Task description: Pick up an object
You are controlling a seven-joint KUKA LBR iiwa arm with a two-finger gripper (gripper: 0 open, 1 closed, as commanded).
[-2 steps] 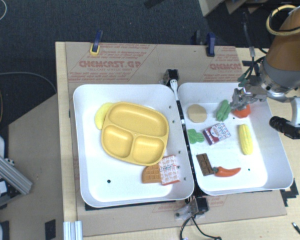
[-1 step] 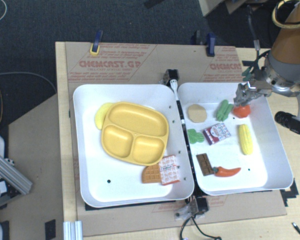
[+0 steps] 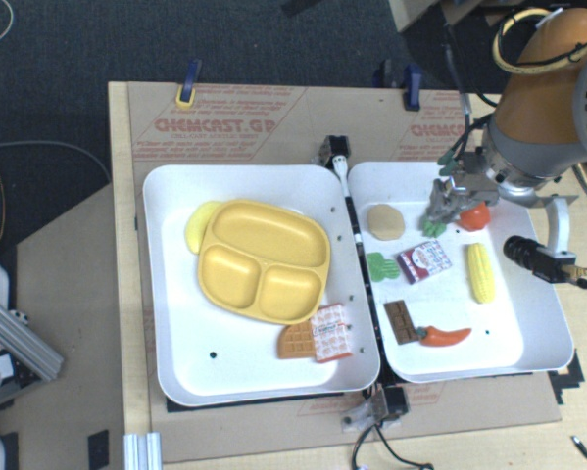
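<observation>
The camera view showed the tool low over the far part of the right bin. I could not tell how the tool was set. A small green thing lay right under it, touching its near tip, and a red thing sat just to its right. The tool probably only had to go straight down. A yellow corn lay nearer, its long side running far to near.
</observation>
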